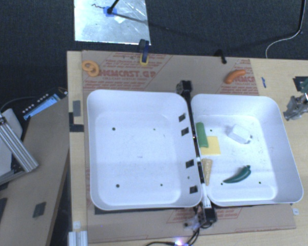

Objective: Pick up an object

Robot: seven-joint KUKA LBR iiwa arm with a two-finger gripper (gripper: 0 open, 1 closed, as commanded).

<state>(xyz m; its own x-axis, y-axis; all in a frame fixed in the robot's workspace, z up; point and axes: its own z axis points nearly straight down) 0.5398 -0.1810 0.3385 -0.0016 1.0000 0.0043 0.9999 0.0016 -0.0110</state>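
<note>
The right bin (277,137) holds several small objects. A green stick (200,135) lies along its left wall, touching a yellow flat square (211,145). A white block (238,134) sits near the bin's middle. A dark green pepper (238,175) lies toward the front, and a tan cone (207,169) rests by the left wall. My gripper (299,104) hangs at the view's right edge, outside the right bin and well apart from every object. Nothing shows in its grasp.
The left bin (138,147) stands beside the right one, with black clips (187,132) along the shared wall. On the cardboard behind the bins lie an orange sausage (234,76), a tan ring (91,68) and a yellow-blue clamp (143,53).
</note>
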